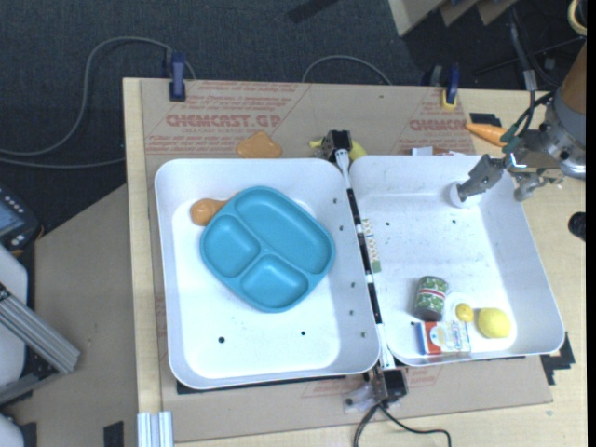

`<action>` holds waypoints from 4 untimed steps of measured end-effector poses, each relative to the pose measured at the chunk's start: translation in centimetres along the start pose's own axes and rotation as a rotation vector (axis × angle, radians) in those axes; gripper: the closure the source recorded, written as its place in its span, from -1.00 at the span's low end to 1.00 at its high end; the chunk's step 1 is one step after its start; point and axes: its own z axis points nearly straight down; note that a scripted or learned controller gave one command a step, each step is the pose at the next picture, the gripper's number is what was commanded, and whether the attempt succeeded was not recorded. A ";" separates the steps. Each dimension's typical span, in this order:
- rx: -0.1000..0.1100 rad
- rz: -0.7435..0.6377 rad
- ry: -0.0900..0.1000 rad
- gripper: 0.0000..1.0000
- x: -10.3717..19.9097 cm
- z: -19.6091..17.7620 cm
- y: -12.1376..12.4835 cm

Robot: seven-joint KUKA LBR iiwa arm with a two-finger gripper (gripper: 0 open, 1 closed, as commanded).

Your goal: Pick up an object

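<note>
A blue divided tray (267,247) is seen in the left bin (186,343). Right of that tray, a green can (431,295), carton (444,338) and yellow lemon (494,322) are grouped. The pincer (503,177) is spread open, nothing held, above them.

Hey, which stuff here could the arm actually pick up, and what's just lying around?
For the job:
- gripper, above the right bin
- green can
- yellow lemon
- red and white carton
- blue divided plate, left bin
- orange piece beside it

Lying about:
- blue clamps
- cables
- orange item outside the bins
</note>
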 end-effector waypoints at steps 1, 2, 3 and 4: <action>0.018 0.002 0.006 -1.00 2.5 9.8 -9.4; 0.004 0.000 0.003 -1.00 3.7 15.3 -8.8; 0.002 0.000 0.001 -1.00 4.1 19.4 -8.8; -0.004 0.003 -0.003 1.00 4.0 18.0 -8.7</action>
